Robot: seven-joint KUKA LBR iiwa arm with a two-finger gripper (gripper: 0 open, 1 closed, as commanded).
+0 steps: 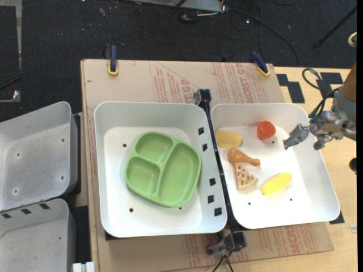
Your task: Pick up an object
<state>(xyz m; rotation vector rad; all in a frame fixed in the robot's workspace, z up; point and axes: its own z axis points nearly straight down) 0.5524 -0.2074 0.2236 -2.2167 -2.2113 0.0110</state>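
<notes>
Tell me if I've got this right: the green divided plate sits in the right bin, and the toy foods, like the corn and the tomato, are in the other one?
Not quite. The camera view shows the green divided plate in the left bin. The toy foods, including the corn and the tomato, lie in the right bin.

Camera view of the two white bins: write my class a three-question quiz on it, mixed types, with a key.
1. True or false: the green plate lies in the left bin.
2. Which item lies closest to the gripper? A) red tomato B) corn cob C) waffle slice
3. Fill in: the drumstick lies between the yellow potato and the ____.

Key: 1 true; 2 A; 3 waffle slice.
</notes>
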